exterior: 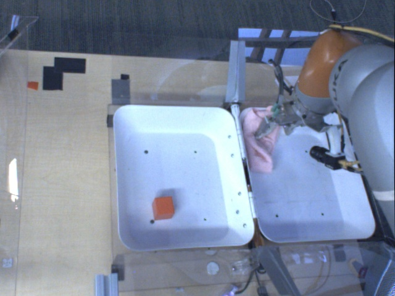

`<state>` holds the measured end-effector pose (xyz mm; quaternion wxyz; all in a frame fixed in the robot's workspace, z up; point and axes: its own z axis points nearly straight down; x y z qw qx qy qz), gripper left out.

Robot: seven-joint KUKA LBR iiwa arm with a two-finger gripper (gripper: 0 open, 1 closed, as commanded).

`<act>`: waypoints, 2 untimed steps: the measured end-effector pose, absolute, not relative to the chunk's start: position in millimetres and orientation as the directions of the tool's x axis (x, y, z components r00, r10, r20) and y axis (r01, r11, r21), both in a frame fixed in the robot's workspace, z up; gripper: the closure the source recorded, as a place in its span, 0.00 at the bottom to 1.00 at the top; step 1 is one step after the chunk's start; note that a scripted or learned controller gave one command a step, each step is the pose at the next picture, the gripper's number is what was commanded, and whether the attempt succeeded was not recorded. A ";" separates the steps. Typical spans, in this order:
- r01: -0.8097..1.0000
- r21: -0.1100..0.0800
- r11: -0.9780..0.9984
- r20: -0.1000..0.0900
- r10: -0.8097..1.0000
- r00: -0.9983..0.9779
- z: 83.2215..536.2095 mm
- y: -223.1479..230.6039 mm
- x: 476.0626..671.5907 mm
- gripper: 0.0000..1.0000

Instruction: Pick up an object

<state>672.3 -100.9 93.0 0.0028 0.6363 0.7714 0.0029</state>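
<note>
Pink cloth (259,142) lay bunched against right bin (321,227) left wall, upper corner. Gripper (270,123) sat on cloth; finger spread and hold indiscernible. Advice: pinch raised fold, lift vertically, clear wall. Orange block (163,208) in left bin (185,128).

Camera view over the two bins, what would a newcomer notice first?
The grey arm with the orange band reaching in from the right, its gripper at a crumpled pink cloth by the right bin's upper-left wall. Then the small orange cube, alone in the left bin, lower left.
</note>
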 end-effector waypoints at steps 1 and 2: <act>0.982 0.008 0.190 -0.001 0.982 -0.190 93.0 -100.9 672.3 0.00; 0.982 0.008 0.190 -0.001 0.982 -0.190 93.0 -100.9 672.3 0.00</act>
